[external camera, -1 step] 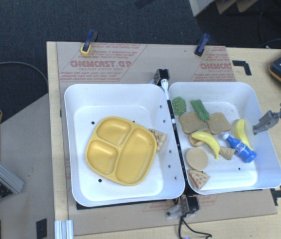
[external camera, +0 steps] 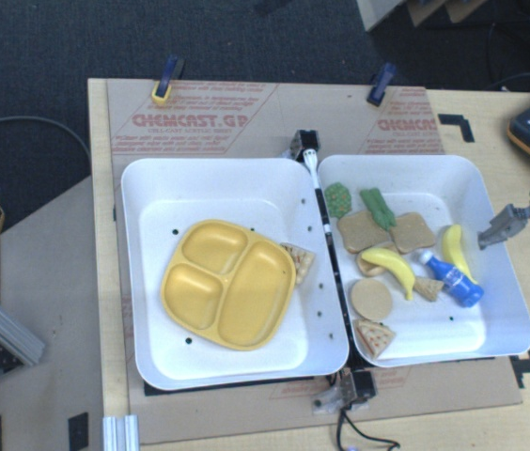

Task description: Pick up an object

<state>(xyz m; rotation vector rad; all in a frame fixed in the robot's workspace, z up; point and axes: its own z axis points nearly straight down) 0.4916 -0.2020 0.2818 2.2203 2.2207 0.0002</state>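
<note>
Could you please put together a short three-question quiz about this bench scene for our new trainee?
1. True or false: the yellow divided plate lies in the right bin.
2. How many bananas lie in the right bin?
3. Which thing touches the plate's right edge: (a) blue bottle, (b) cracker wedge, (c) green toy?

Key: 1. False, it lies in the left bin. 2. Two. 3. (b).

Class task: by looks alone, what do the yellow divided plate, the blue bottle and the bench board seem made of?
Yellow divided plate: probably moulded plastic, smooth with a soft sheen.
Blue bottle: likely plastic, glossy, white cap.
Bench board: seems cardboard or fibreboard, matt tan with red printed lettering.
</note>
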